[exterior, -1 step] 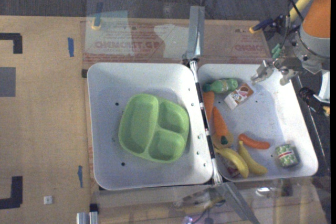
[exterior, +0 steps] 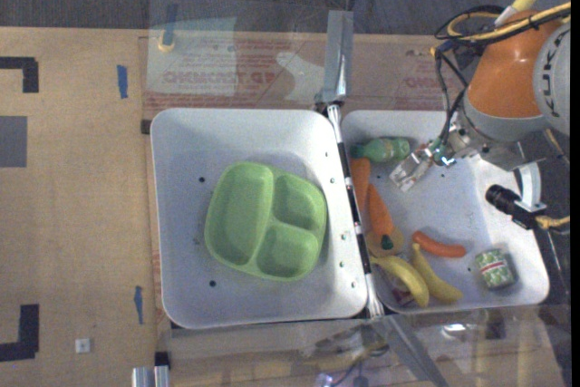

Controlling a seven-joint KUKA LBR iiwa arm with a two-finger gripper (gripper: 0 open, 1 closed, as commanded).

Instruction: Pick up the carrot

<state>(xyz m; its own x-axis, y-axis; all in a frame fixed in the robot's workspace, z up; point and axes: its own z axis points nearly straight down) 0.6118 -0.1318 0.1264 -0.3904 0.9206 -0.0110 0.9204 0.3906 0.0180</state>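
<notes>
Carrot: the carrot (exterior: 378, 215) lies in the right bin (exterior: 471, 222), hard against its left wall, a little right of the frame's centre. It runs roughly top to bottom, orange body above, what looks like a dark green stub at its lower end.
Neighbours: another orange piece (exterior: 361, 181) sits just above it along the same wall, and the bananas (exterior: 412, 276) crowd its lower end. A green bottle-like item (exterior: 388, 149) lies above, a small orange sausage-shaped toy (exterior: 439, 244) to the right, and a little can (exterior: 494, 268) at the bin's lower right.
How it should handle: it looks like a plastic play carrot, so I'd judge it light, stiff and rather slick, tapered enough to squirt out of a pinch near the tip.
Where to take it: across the thick middle of the body, jaws closing left to right, though the bin wall leaves little room on the left side.
Arm pose: the arm comes in from the upper right, orange band high, wrist angled down and leftward into the bin.
Gripper: the gripper (exterior: 410, 172) hangs above and to the right of the carrot, apart from it; it looks parted and carries nothing.
Other bin: a green divided plate (exterior: 265, 219) rests in the left bin (exterior: 181, 195).
</notes>
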